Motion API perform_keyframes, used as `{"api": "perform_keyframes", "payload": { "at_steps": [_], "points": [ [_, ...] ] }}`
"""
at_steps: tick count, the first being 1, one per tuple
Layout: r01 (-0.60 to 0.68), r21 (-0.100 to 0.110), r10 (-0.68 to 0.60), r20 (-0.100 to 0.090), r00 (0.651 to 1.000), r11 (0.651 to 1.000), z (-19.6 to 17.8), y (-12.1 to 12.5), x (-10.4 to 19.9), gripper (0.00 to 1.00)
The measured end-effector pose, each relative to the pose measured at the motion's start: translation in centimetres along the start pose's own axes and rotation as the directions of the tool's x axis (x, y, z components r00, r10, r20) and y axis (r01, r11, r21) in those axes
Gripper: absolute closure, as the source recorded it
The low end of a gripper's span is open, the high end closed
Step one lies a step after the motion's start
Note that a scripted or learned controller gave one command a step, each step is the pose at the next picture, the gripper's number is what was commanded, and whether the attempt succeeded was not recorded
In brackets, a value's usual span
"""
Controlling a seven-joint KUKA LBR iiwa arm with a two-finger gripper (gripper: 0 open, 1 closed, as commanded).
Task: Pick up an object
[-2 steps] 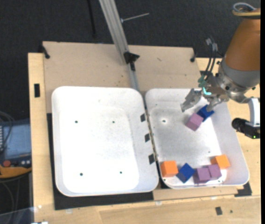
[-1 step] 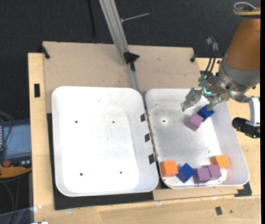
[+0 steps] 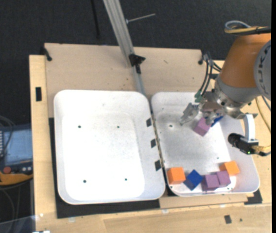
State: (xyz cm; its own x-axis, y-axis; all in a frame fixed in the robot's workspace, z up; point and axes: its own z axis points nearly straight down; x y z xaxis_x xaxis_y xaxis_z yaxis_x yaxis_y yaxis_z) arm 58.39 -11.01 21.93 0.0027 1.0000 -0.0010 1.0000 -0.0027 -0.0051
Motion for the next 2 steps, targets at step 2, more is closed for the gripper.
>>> {"api": "perform_keyframes", "payload": {
  "at_steps": [2],
  "points": [
    [-0.001,0.000,0.001,0.000,1.000,1.000,10.5,0.4,-0.6,0.00]
  ]
}}
